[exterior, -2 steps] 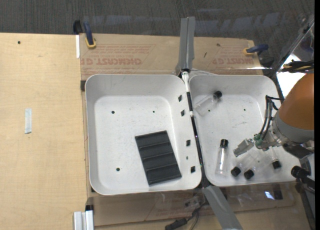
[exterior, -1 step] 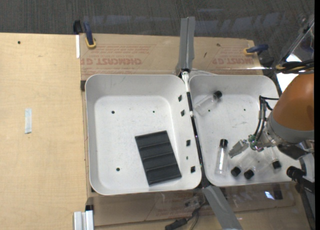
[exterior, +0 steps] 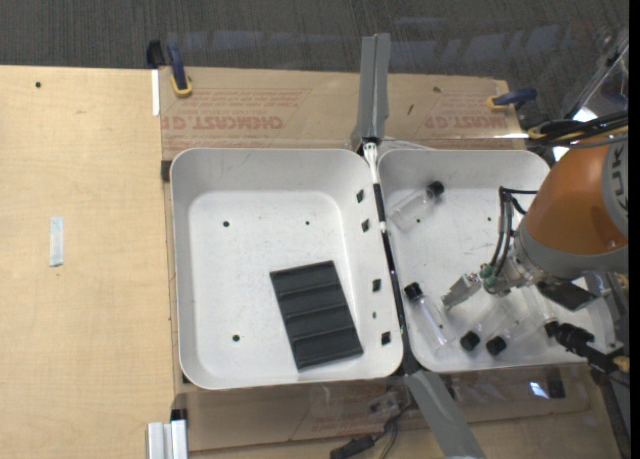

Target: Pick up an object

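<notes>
The left bin point(exterior: 200, 277) holds one thing: a dark ribbed rectangular pad point(exterior: 316, 313), lying flat and slightly skewed near the bin's front edge, toward its right side.

The right bin point(exterior: 470, 172) holds several small clear vials with black caps. One vial point(exterior: 418, 203) lies near the back left corner, its cap toward the back. A second vial point(exterior: 424, 311) lies along the left wall toward the front. At the front edge, two black caps point(exterior: 481, 342) sit close together on clear bodies that are hard to separate, so the count there is about two.

The arm point(exterior: 580, 209) leans in over the right bin's right edge, orange band uppermost, wrist tilted down and leftward. The gripper point(exterior: 462, 292) hangs low over the bin's middle, just beside the front vials; whether its tips are spread or together cannot be told.
</notes>
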Available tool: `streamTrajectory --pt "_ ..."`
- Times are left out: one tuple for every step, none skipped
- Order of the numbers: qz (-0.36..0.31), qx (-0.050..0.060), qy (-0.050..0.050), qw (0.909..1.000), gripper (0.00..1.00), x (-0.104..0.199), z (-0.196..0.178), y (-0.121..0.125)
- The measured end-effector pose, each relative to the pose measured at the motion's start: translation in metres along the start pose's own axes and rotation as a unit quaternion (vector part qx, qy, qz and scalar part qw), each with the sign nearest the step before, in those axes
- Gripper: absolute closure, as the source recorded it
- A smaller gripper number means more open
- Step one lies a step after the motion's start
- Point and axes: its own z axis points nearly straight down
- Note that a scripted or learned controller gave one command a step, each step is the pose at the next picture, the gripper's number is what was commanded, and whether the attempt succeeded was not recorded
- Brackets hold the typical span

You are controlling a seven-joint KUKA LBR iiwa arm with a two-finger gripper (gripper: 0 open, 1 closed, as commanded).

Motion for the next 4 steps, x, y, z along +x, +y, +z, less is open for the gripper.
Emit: streamTrajectory --pt "-0.027 -0.001 -0.001 0.9996 0.00 -0.100 -0.001 0.043" --pt "-0.029 0.000 0.002 0.9996 0.00 -0.082 0.000 -0.044" --pt "-0.029 -0.002 -0.001 0.9996 1.00 -0.084 -0.010 -0.042" --pt "-0.016 0.000 -0.001 0.9999 1.00 -0.044 -0.086 0.026"
